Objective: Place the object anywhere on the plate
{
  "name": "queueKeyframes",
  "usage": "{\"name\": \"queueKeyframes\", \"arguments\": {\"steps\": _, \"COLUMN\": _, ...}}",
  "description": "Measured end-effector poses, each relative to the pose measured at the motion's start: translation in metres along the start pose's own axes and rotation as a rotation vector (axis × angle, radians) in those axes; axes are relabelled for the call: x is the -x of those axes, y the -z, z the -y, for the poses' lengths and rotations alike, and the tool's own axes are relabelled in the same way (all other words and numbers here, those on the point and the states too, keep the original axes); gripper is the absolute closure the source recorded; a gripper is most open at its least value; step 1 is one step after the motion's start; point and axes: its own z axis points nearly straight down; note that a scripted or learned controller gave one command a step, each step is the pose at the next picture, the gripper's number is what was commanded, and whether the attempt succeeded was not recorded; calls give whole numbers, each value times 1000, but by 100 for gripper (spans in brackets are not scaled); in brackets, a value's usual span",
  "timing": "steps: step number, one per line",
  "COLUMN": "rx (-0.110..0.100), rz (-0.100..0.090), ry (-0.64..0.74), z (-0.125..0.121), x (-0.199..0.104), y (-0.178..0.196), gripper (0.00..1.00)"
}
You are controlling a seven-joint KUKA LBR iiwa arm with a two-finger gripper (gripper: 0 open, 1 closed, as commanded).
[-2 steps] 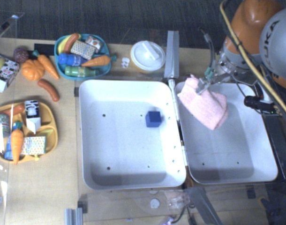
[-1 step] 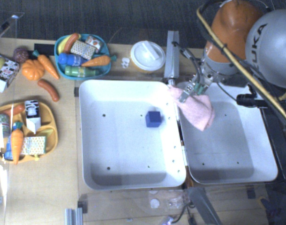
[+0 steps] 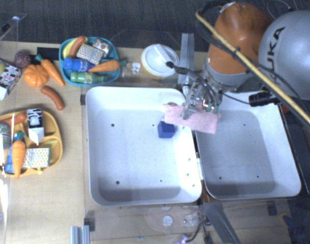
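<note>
Bins point(image 3: 145, 197): two; blue cube point(image 3: 166, 129), pink plate point(image 3: 195, 120): one each.

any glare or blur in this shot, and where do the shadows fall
Camera view: soft overall; the blue block casts only a faint shadow in the left bin, with darker shading along both bins' near walls; the pincer over the pink cloth looks blurry; the arm's grey shell shows a mild sheen.

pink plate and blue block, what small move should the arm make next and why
Probably carry the pink plate clear of the seam. It hangs under the gripper, straddling the left bin and right bin, while the blue block lies loose in the left bin, just beside the plate's edge.
</note>
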Motion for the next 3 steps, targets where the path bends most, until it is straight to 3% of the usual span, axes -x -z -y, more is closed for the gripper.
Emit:
{"name": "queueKeyframes", "arguments": {"steps": 1, "rx": 0, "rz": -2, "ry": 320, "z": -41, "x": -30, "y": 1, "gripper": 100}}
{"name": "queueKeyframes", "arguments": {"steps": 2, "rx": 0, "rz": -2, "ry": 325, "z": -71, "x": -71, "y": -4, "gripper": 100}}
{"name": "queueKeyframes", "arguments": {"steps": 3, "rx": 0, "rz": -2, "ry": 324, "z": -71, "x": -71, "y": -4, "gripper": 0}}
